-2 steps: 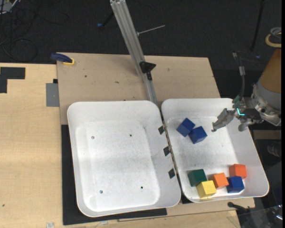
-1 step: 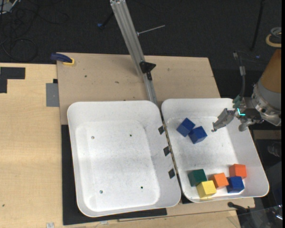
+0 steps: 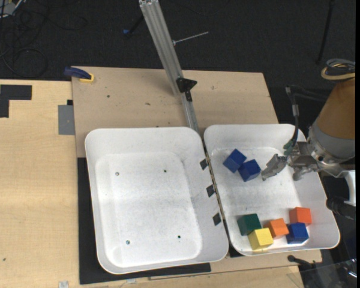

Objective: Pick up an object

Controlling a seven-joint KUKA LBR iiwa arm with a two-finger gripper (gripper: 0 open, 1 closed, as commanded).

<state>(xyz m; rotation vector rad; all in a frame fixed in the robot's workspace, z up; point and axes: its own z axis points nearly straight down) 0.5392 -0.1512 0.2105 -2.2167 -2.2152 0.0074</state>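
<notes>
While the arm reaches in from the right, its pincer hangs over the right bin, fingers spread, released, gripping nothing. Two blue cubes sit touching, just left of the pincer tips. Along the bin's near edge: green cube, yellow cube, orange cube, a third blue cube, red-orange cube, clustered together. Left bin sits beside it on the tabletop.

Pale wooden bench, dark floor, trailing cables
</notes>
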